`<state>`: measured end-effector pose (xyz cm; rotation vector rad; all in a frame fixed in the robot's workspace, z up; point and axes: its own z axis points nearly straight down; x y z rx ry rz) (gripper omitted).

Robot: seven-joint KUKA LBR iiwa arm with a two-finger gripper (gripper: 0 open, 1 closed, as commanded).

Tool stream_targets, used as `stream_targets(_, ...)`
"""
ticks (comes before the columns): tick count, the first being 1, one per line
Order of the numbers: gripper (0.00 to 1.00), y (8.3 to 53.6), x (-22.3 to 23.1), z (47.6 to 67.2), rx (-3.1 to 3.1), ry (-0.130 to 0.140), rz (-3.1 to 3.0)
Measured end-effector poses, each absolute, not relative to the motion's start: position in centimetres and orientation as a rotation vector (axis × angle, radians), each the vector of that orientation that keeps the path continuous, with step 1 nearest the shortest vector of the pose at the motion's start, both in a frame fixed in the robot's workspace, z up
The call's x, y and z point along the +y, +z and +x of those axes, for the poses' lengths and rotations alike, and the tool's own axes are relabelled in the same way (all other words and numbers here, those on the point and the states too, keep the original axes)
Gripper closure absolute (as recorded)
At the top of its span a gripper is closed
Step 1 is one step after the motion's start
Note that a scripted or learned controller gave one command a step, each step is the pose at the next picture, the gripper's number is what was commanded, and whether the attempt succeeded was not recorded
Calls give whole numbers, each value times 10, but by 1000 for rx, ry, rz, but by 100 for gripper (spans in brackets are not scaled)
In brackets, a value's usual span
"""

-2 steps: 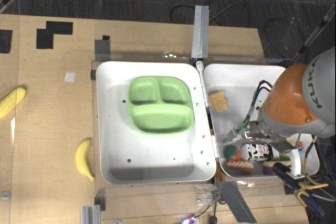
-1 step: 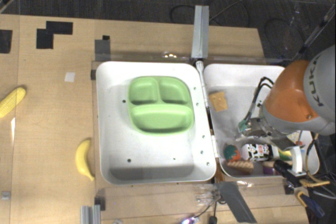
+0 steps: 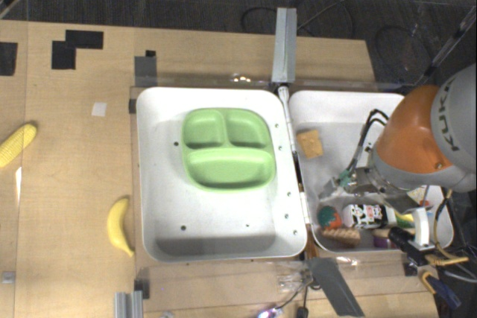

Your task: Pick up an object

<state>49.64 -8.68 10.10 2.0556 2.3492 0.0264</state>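
We saw the bench [image 3: 67, 182], pale wood-grained board, bearing two shallow white bins of smooth moulded plastic. The left bin [image 3: 156, 160] held a light green divided plate [image 3: 227, 147], glossy, with rounded corners and three compartments. The right bin [image 3: 328, 112] held the clutter. The grey arm [image 3: 421, 141], with its orange band, hung over the near right part of that bin, and its gripper [image 3: 356, 186] sat low among the items there; we could not tell how it was set, since the wrist hid it.

The likely things to pick lay along the near wall of the right bin: a small black-and-white carton [image 3: 365, 215], a green and orange round toy [image 3: 328, 217] and a brown ridged piece [image 3: 343, 236], close together. We judged the carton light and fairly stiff, best taken across its narrow sides. A tan square cracker-like block [image 3: 310, 144] lay apart, near the dividing wall, flat and probably hard to get under.

Outside the bins, a yellow banana [image 3: 119, 226] and a yellow corn cob [image 3: 16, 145] rested on the bench.
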Motion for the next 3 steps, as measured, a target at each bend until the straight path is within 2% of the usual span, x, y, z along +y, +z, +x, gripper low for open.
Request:
stream_targets(1, 0, 91, -100, 494, 2575, 20, 1773)
stream_targets(2, 0, 90, -92, 507, 2753, 8, 1474)
stream_targets(3, 0, 90, -104, 494, 2483, 22, 1904)
